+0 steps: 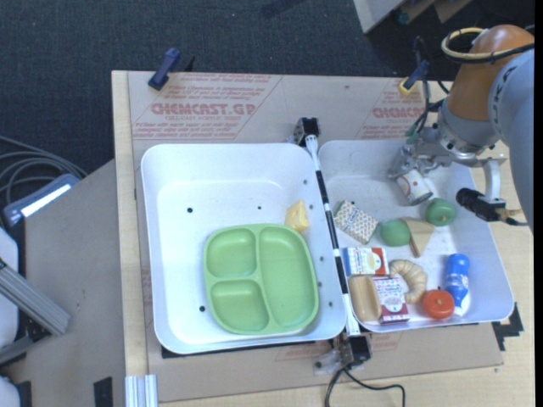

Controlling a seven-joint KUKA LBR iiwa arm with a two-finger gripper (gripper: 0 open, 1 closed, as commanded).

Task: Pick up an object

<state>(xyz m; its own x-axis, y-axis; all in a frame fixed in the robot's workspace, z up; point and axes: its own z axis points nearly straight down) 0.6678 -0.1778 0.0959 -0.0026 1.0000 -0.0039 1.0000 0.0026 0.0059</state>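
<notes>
My gripper [414, 182] hangs low over the far part of the right bin [496, 253], under the grey arm with its orange band. A small white piece with a red spot shows at its tip; whether that is an object I cannot tell. Just in front of it lie a green apple [440, 212], a green round piece [394, 231] and a beige wedge [419, 236]. A patterned packet [355, 222] lies to the left. Nearer the front are a croissant [412, 274], a blue bottle [456, 280], a red tomato [438, 303] and small cartons [367, 261].
The left bin [170, 227] holds a green divided plate [259, 278] and a yellow wedge [297, 216] against its right wall. The bins' shared walls run between them with black clips at both ends. A blue clamp [164, 68] sits on the board at the back left.
</notes>
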